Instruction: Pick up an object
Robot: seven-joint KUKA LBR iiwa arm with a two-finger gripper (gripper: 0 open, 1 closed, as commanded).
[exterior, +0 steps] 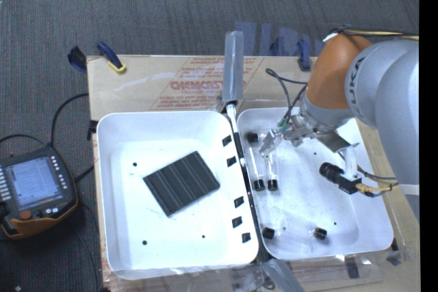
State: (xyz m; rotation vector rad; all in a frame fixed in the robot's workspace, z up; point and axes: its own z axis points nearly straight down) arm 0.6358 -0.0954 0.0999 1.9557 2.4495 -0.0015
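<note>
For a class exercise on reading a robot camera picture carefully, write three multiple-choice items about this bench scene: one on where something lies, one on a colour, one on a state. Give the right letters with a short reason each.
1. Where does the dark ribbed panel lie?
A. In the left bin
B. In the right bin
C. On the carpet

2. What colour is the band above the arm's wrist?
A. Blue
B. Orange
C. Green

3. How does the gripper stand?
A. Lifted high over the cardboard
C. Parked over the handheld pendant
B. Lowered into the right bin, fingertips near the floor

Answers:
1 A: the panel rests on the left bin floor.
2 B: the orange band shows above the wrist.
3 B: its fingertips reach down inside the right bin.
</note>
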